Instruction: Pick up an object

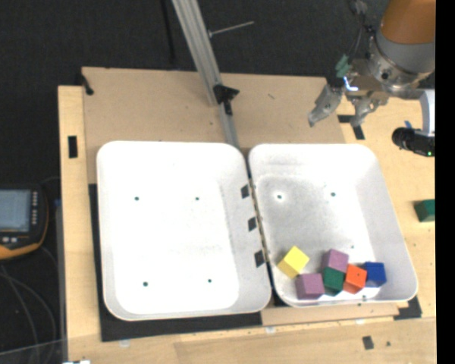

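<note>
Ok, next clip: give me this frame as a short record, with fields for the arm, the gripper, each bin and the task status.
arm: reaches in from the right, above the bench
gripper: open, holding nothing, beyond the right bin's far edge
left bin: white, no blocks
right bin: six blocks clustered at near edge: yellow block, two purple, green, orange, blue
task status: nothing picked yet

You have two white bins (174,226) on a tan wooden bench (288,101). In the right bin (326,180), speckled grey, sit a yellow block (294,262), two purple blocks (336,260), a green block (333,280), an orange block (355,277) and a blue block (374,272). The arm (409,14) is orange over grey.
</note>
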You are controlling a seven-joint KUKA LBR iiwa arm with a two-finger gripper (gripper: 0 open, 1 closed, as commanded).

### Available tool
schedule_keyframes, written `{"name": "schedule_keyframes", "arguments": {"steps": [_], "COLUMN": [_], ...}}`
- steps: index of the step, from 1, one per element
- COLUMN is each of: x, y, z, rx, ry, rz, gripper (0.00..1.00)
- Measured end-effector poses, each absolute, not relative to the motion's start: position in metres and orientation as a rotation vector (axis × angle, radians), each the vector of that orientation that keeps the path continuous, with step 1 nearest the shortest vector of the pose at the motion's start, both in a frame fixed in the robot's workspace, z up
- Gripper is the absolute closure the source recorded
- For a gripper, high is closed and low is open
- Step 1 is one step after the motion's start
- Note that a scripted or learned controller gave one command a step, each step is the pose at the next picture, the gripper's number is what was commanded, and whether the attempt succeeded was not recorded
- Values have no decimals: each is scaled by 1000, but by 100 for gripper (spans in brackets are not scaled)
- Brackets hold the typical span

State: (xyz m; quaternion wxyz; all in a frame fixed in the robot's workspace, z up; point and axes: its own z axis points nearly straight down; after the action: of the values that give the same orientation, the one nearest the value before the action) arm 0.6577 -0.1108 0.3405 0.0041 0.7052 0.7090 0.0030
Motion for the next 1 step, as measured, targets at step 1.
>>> {"name": "schedule_keyframes", "arguments": {"steps": [1], "x": [586], "y": [-100], "z": [331], "rx": [2223], "ry": [2220], "rz": [-1], "gripper": [0]}}
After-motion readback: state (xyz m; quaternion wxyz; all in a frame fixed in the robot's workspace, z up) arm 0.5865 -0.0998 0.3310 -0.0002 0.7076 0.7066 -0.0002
